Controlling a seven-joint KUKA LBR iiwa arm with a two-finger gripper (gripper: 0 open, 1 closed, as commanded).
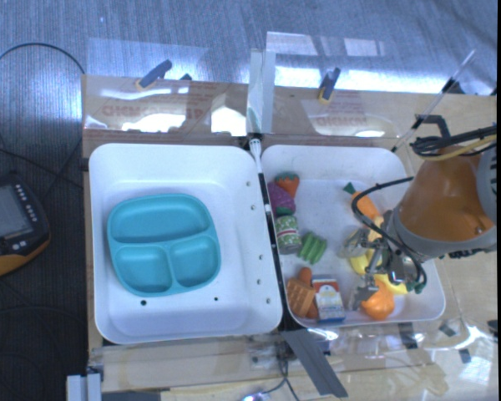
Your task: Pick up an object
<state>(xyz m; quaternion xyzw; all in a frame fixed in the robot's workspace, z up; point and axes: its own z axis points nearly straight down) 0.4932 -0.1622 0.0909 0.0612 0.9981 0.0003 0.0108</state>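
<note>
My gripper [364,267] hangs low over the right part of the right bin [334,170], below the orange wrist band. Its two fingers stand apart, one at the upper left and one at the lower left of a yellow object [374,272], which lies partly under them. An orange fruit [379,306] sits just below the gripper. An orange carrot [366,207] with a green top lies just above it. The arm hides the bin's right side.
The right bin also holds a purple-and-orange toy [280,192], a green can [287,232], a green pepper [314,246], an orange piece [300,295] and a small carton [328,300]. In the left bin [134,161] lies a teal divided plate [163,242].
</note>
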